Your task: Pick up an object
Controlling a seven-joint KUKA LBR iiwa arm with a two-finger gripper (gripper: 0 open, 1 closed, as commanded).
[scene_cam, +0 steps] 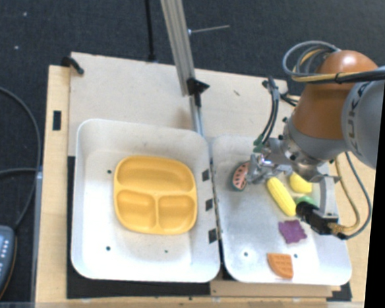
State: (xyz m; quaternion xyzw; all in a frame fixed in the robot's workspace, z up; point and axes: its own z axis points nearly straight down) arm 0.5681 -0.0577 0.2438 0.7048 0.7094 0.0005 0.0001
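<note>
Plywood bench [137, 97] on dark carpet [57, 8] bears bins [89, 174].

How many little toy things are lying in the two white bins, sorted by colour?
Yellow: 3, the divided plate in the left bin, the corn cob and a small piece partly under the arm
Red: 1, the watermelon slice
Purple: 1, the purple piece
Orange: 1, the orange piece
Total: 6
</note>
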